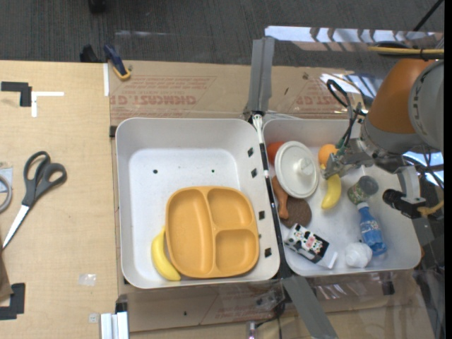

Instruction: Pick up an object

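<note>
My gripper (337, 162) hangs low in the right bin (397, 249), at the top end of a small yellow banana (330, 193) and just right of an orange (326, 152). Whether it touches either one is unclear. Beside them to the left lies a round white lid with a knob (296, 169). A blue bottle (370, 230) with a grey cap lies right of the banana. A black-and-white cow-patterned box (308, 244) and a white ball (357, 256) sit near the bin's front wall. A brown piece (296, 209) rests under the lid's front edge.
The left bin (141, 161) holds a yellow divided plate (212, 232) with a second banana (162, 258) tucked under its left edge. Scissors (35, 182) lie on the bench at the far left. The arm's orange band (399, 97) rises over the right bin's back right corner.
</note>
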`<state>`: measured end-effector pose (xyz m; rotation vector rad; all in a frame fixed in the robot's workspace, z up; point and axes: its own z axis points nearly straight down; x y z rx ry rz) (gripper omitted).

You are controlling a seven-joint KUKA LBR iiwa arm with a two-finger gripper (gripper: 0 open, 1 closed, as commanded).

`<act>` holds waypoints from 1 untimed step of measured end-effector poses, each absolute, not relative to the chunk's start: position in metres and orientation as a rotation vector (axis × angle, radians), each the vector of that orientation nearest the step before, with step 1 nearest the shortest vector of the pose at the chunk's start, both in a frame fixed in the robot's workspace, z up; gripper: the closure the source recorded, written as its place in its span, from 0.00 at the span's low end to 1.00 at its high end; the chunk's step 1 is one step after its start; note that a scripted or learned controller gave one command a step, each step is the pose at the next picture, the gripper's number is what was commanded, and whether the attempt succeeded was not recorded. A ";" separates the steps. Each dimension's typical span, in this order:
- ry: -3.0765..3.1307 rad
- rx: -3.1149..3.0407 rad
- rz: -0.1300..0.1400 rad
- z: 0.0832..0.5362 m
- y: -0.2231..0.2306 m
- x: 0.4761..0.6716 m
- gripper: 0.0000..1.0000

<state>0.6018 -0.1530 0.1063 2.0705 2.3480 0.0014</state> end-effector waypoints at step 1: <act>2.192 2.248 -0.002 0.192 -0.090 0.648 1.00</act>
